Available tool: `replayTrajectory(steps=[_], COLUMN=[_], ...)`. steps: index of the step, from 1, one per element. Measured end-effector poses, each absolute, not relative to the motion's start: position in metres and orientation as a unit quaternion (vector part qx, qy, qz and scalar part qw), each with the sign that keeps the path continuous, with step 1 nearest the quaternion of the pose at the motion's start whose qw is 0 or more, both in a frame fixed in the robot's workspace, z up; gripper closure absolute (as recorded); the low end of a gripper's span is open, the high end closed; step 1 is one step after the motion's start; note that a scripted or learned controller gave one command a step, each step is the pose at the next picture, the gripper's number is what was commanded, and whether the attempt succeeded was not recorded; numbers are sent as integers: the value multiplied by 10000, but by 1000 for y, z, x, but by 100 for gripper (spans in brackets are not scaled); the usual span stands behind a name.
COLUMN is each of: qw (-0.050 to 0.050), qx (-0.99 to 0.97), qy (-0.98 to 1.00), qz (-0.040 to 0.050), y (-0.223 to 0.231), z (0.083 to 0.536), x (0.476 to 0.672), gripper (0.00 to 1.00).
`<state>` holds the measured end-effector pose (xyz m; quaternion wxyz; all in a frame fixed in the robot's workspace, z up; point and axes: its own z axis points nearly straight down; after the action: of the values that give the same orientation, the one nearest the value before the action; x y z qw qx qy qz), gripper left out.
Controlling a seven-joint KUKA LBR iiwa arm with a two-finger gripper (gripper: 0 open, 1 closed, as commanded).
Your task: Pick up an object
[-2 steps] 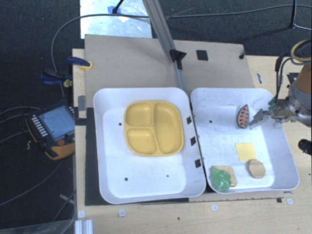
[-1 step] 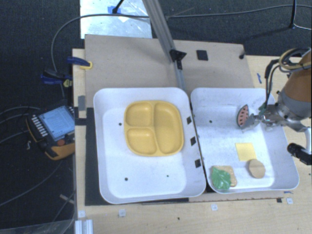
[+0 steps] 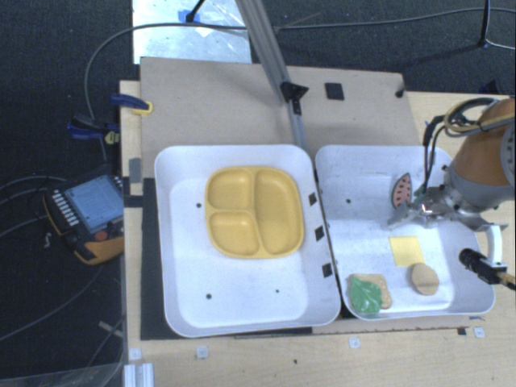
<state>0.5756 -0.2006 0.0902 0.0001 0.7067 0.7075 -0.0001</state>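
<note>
- Watermelon slice (image 3: 401, 189) was the object I judged the arm to be going for; it lay in the right bin (image 3: 355, 168), towards the far wall, just left of the gripper (image 3: 413, 210).
- It looked like a small toy food piece, so I expected it to be light and stiff, flat on the floor with little edge to catch; I would have pinched it across its narrow width.
- The gripper sat low in the bin, its tip close under the slice; whether they touched I could not tell.
- I could not tell whether the gripper was spread or closed.
- Nearer me lay a yellow square (image 3: 406, 250), a tan biscuit (image 3: 424, 279) and a green-topped piece (image 3: 368, 293), all apart from the gripper.
- The left bin (image 3: 181, 240) held a yellow divided plate (image 3: 255, 211).
</note>
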Motion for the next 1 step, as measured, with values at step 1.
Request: replayTrajectory(steps=[1], qw=[19], qx=[7068], qy=[7074], qz=[10], y=[-201], z=[103], x=[577], gripper=[100])
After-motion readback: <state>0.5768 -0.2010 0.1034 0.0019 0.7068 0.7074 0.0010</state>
